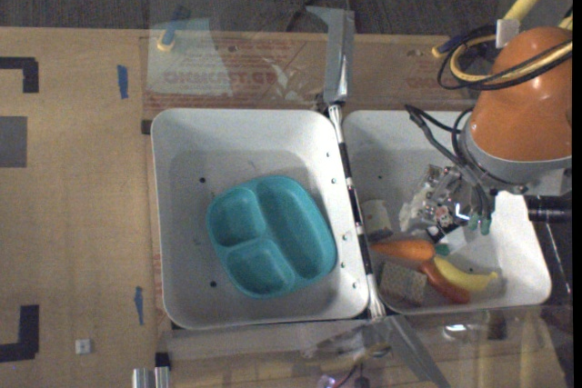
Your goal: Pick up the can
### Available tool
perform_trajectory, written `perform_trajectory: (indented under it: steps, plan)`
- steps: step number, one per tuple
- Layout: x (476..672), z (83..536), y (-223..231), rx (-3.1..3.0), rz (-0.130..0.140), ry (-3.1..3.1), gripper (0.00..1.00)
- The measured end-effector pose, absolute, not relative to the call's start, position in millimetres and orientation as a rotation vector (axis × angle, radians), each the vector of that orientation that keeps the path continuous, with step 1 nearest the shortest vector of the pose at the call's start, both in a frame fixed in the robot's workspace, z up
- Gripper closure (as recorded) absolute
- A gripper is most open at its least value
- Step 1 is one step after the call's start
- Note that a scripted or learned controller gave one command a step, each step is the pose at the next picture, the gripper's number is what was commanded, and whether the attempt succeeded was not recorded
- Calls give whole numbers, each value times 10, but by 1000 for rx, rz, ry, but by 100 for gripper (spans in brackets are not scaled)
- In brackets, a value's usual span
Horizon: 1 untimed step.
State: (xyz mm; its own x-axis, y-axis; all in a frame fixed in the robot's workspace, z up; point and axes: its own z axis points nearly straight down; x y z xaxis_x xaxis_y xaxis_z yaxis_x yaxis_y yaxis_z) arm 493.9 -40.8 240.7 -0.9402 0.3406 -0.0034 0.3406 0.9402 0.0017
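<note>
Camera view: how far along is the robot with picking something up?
Done: the gripper is down in the right bin, just above the carrot and banana. In hand: I cannot tell that it holds anything. Left: by the look of it, grasping and lifting the can.

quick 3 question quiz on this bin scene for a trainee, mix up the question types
1. True or false: the teal tray lies in the left bin.
2. Multiple choice: the gripper is above which place? A) the left bin B) the right bin C) the cardboard beside the bins
3. Fill in the word: the banana lies near the ____ edge of the right bin, beside the carrot.

Key
1. True. The tray has three compartments and sits alone there.
2. B. The arm reaches over the right bin.
3. Front, meaning the bottom of the camera view.
</note>
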Motion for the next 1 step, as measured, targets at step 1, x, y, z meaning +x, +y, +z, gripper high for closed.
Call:
perform_trajectory:
  steps: [1]
  plan:
    - [4808,3196,-1018,244,0,3124,100]
